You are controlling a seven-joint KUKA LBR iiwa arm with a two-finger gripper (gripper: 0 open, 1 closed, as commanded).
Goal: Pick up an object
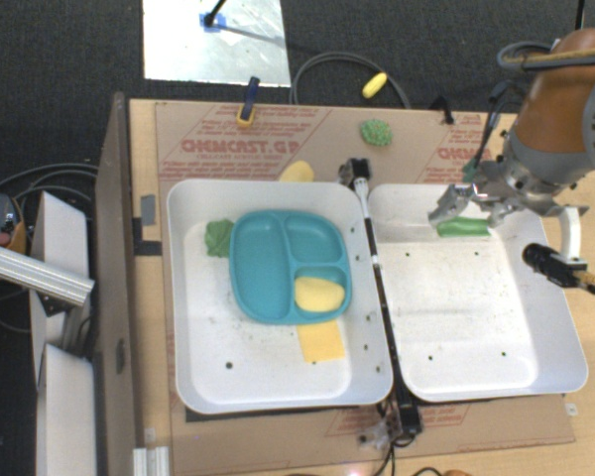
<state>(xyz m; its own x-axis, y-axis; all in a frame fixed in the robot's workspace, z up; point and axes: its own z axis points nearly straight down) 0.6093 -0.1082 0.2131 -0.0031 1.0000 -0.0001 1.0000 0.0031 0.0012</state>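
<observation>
Yellow flat slab (322,342) lies at the near edge of the blue tray (278,261). Well right of the tray, the gripper (463,209) has its fingers spread just above the green object (463,227) in the right bin (496,365). Yellow lump (318,294) sits in the tray's near compartment

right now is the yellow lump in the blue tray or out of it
In. The yellow lump sits inside the blue tray, in its lower right compartment, within the rim.

Grey arm (565,117) reaching from right, gripper (463,206) low.
</observation>
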